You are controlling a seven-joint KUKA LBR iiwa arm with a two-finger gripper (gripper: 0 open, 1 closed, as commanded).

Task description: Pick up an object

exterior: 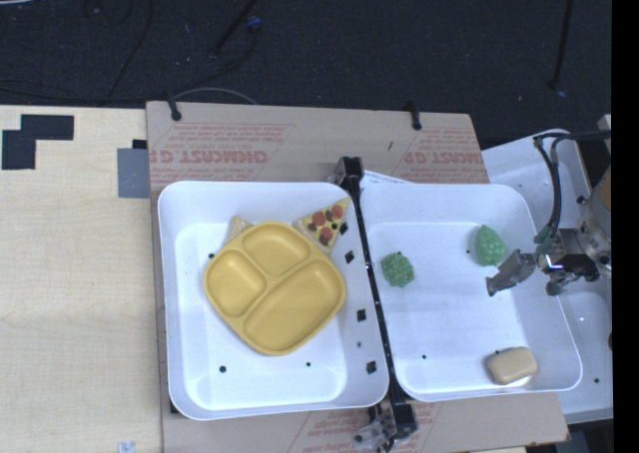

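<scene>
Green bumpy ball point(397, 268) sits loose in the right bin point(454, 383), a paler green lump point(488, 244) just beside the hand point(527, 274), fingers spread, gripping nothing.

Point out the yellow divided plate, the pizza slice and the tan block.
yellow divided plate point(276, 287): camera view, centre ridge.
pizza slice point(326, 224): camera view, topped middle.
tan block point(511, 366): camera view, top face.

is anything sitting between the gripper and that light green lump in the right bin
Nothing visible. The gripper sits just right of and below the light green lump, with only bare right bin floor between them.
</scene>
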